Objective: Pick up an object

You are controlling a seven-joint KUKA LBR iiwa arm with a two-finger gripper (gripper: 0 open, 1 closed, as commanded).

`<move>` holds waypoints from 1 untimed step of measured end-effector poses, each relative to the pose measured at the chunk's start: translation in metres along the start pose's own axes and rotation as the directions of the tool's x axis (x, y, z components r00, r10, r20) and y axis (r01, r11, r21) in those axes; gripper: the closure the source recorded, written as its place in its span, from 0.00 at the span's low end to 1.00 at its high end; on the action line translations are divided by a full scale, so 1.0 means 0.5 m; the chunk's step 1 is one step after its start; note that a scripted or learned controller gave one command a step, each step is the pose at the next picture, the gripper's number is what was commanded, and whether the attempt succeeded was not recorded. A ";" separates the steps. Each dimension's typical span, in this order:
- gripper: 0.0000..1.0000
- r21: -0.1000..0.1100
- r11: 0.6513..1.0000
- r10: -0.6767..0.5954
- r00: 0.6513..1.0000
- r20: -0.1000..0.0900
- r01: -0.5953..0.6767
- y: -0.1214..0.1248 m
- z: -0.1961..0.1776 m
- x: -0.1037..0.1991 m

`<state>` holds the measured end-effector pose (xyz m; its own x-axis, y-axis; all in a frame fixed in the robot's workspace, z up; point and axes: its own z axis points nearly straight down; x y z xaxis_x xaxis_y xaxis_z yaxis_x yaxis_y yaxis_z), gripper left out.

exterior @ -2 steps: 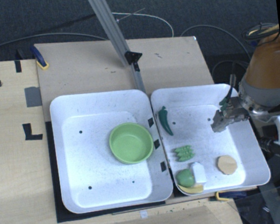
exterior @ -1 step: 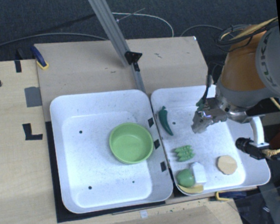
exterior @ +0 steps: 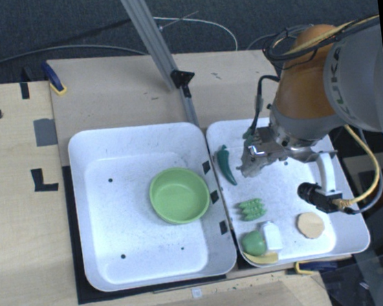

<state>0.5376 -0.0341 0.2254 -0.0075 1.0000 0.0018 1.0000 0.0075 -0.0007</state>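
Hanging over the right bin's (exterior: 281, 197) upper half, the end effector (exterior: 251, 159) sits at the tip of the arm (exterior: 308, 89), which comes in from 3 o'clock. Whether it is open or closed cannot be told from this angle, and nothing is seen in its grip.

A dark green pepper (exterior: 225, 165) lies just beside it at 9 o'clock, near the bin's left wall. Toward 6 o'clock from the end effector rests a knobbly green piece (exterior: 252, 208). Farther the same way, at the bin's near-left corner, a green ball (exterior: 253, 244) touches a white block (exterior: 270, 235), with a yellow strip (exterior: 263, 258) along the rim under them. A tan disc (exterior: 311, 225) lies at 5 o'clock, well apart from the end effector.

In the left bin (exterior: 116, 213), a green bowl (exterior: 179, 195) stands upright toward its 3 o'clock side. Both bins rest on the pale counter (exterior: 101, 97).
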 end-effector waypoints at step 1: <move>1.00 0.001 1.000 0.001 1.000 0.000 -0.001 0.029 0.002 0.084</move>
<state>0.5519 0.0080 0.2247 -0.0065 1.0000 0.0013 1.0000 0.0065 -0.0016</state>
